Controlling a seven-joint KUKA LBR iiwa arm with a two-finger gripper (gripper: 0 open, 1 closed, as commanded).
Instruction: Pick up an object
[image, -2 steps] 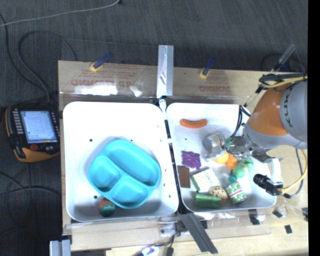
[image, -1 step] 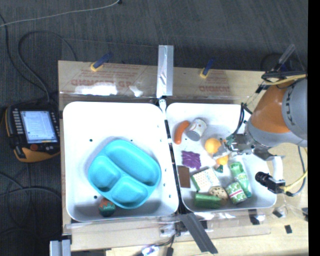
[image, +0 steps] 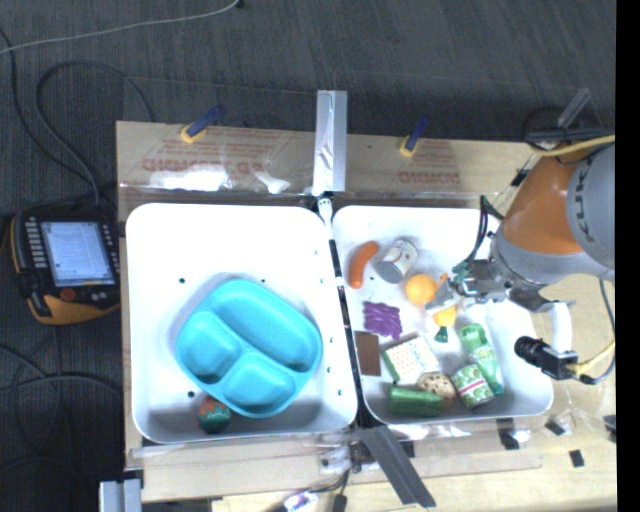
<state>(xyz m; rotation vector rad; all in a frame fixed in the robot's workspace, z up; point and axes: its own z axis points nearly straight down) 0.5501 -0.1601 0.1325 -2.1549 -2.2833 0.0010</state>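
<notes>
Over the right bin (image: 520, 395), near its right wall, the gripper (image: 468, 282) is hanging just beside an orange ball (image: 421, 289) and a small yellow piece (image: 444, 317). Around these, an orange sausage shape (image: 361, 262), a grey can (image: 399, 258), a purple piece (image: 381, 319) and green bottles (image: 478, 362) are lying loose, while a blue divided tray (image: 250, 346) is sitting in the left bin (image: 160, 250).

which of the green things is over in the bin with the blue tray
The small green and red item at the left bin's near edge, beside the blue tray; the other green ones lie in the right bin.
</notes>
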